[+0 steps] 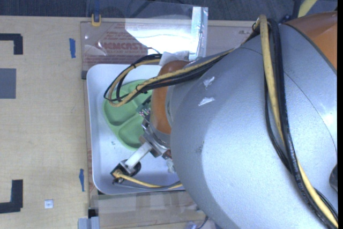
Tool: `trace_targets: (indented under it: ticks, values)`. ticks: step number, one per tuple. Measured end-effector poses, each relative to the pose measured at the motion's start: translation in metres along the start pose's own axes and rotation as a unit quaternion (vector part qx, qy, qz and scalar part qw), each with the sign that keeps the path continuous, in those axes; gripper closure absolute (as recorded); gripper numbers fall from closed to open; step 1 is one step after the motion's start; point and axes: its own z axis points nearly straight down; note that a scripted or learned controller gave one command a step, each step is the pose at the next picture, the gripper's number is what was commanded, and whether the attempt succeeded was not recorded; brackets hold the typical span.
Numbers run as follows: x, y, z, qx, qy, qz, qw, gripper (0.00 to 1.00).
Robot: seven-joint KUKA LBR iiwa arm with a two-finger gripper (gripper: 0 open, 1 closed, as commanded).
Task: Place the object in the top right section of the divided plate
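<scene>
A green divided plate (pixel 120 115) lies in the white bin (pixel 98 137). Its left lobes are in sight, while my arm covers its right part. The big grey arm with its orange band (pixel 161 110) reaches in from the right and hangs low over the plate. My gripper (pixel 150 134) sits at the plate's right edge, mostly buried under the wrist. I cannot make out any object in it or on the visible sections of the plate.
A clear plastic sheet (pixel 155 35) with a shiny strip stands along the bin's far wall. The wooden bench (pixel 43 115) stretches to the left, with black and blue tape marks. Yellow and black cables (pixel 126 80) loop over the plate's far side.
</scene>
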Motion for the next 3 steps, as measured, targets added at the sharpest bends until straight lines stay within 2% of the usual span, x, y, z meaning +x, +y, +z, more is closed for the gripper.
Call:
trace_targets:
  ticks: [1, 2, 3]
  values:
    - [0.003, 0.000, -0.010, -0.002, 0.004, -0.002, 1.0000, 1.00]
    - [0.033, -0.009, 0.022, -0.005, 0.005, -0.155, 0.9879, 1.00]
    - [0.026, -0.014, 0.021, -0.011, 0.014, -0.148, 0.9888, 1.00]
